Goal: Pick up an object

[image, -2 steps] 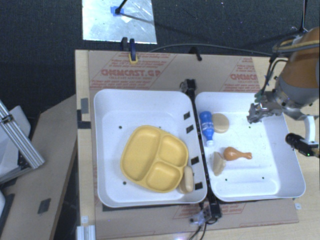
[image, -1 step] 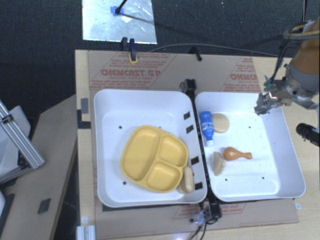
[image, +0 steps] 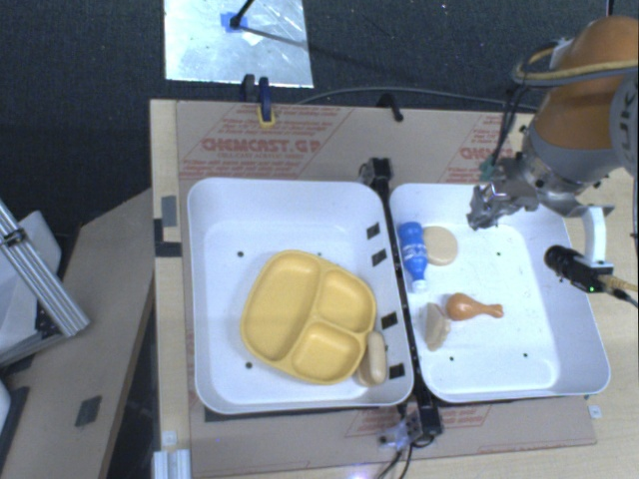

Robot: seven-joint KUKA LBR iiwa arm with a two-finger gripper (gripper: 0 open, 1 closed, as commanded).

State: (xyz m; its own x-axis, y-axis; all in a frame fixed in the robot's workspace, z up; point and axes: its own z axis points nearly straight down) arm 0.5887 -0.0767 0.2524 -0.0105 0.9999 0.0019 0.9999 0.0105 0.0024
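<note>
We see the claw [image: 486, 211] hanging over the far edge of the right bin [image: 559, 367], with nothing between its fingers; from this slant we cannot tell whether they stand apart or together.

The things we could pick lie in that bin. A small blue bottle [image: 410, 250] rests on its side against the divider, touching a pale round disc [image: 439, 244] just beside it. Nearer the front sit an orange drumstick toy [image: 472, 308] and, touching its fat end, a beige lump [image: 436, 324].

We judge all of them light, probably hollow plastic play food, stiff enough to squeeze without harm. The bottle looks smooth and round, so it may roll or slip; we would close across its middle, though the divider crowds one side. The disc lies flat and offers little to pinch. The drumstick seems the best choice: it lies in open floor on its thin end, and we would grip across the thick body near its neck.

In the left bin [image: 225, 267] lie a yellow divided tray [image: 305, 317] and a tan bread roll [image: 374, 358].
</note>
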